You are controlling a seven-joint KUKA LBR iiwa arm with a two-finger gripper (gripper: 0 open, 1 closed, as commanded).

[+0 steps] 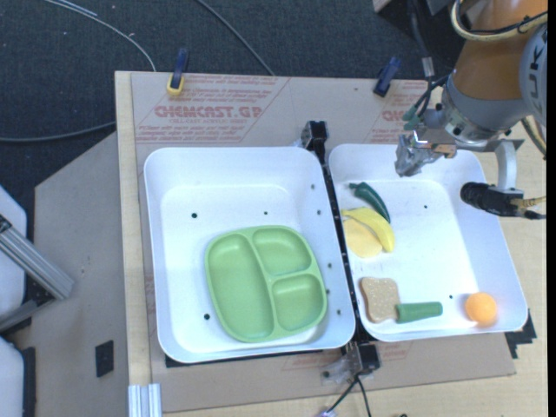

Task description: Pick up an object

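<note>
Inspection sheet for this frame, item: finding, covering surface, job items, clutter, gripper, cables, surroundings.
Surface: brown board bearing left bin and right bin.
Job's things: right bin holds green pepper, banana, bread slice, green block, orange.
Clutter: green divided plate in left bin.
Grippers: gripper over right bin's far edge, nothing seen between fingers.
Cables: grey cables on dark floor.
Surroundings: blue clamps at board's far edge.
</note>
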